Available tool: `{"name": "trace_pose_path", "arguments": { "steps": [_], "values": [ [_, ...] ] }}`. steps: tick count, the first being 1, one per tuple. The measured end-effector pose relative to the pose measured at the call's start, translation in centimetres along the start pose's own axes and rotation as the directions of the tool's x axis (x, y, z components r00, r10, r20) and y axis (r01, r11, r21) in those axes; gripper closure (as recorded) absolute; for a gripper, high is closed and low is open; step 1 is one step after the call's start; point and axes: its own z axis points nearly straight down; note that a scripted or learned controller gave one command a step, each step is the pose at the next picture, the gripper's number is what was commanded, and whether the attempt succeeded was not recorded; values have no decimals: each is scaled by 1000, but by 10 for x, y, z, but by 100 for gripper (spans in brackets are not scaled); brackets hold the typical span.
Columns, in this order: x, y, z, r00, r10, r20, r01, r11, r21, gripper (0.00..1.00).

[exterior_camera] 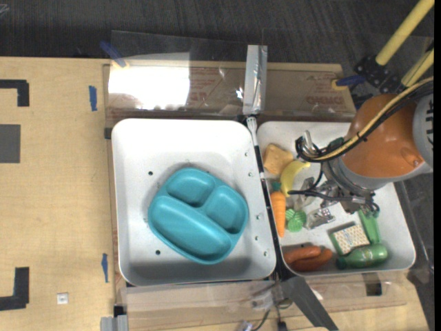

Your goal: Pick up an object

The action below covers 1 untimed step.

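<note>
- Two white bins sit side by side across the middle of the frame; the left bin (131, 150) holds a blue divided plate (198, 214) lying flat and a little skewed at its centre, probably the drop-off spot, since nothing lies on it.
- The right bin (406, 247) is where the candidate objects lie, crowded toward its left wall and lower edge, so the arm reaches in here from the right of the frame.
- Along that left wall, top to bottom: a tan bread-like piece (276, 158), a banana (293, 174) just below it, a carrot (277, 209) standing lengthwise against the wall, and a small green piece (295, 220) beside the carrot.
- At the lower edge lie a red-brown sausage-like item (308, 256), a green item (362, 256) and a checkered card (349, 237) with a green border; they are near or touching one another, which would make a clean grasp awkward.
- The gripper (320, 209) hangs low over the middle of the right bin, just right of the carrot and green piece, beneath the orange band (382, 140); dark cabling loops above it.
- The fingers are lost in metal parts and shadow; I cannot tell whether they stand apart or together, and nothing is visibly between them.
- Judged from this, the pick is not yet made; the carrot or the green piece seem the nearest targets.
</note>
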Motion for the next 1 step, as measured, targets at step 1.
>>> {"name": "trace_pose_path", "arguments": {
  "steps": [1],
  "values": [
    [10, 8, -106, 898, -439, -12, 439, 898, -15, 100]
  ]
}}
